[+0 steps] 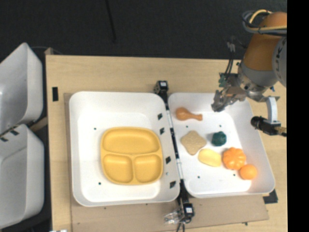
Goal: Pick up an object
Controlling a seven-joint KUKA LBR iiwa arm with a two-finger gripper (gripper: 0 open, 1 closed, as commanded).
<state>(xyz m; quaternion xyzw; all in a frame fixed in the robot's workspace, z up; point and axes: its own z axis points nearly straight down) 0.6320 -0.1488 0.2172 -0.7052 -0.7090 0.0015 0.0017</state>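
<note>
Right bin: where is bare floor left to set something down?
In the right bin, bare floor lies along the near wall and between the drumstick and the gripper. The middle is crowded: cracker, green ball, yellow piece, pumpkin.

Grey arm (263, 57) reaching from right, wrist angled down-left, jaws hanging low

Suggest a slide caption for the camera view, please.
Gripper over the right bin of toy food; yellow divided tray in the left bin.
</note>
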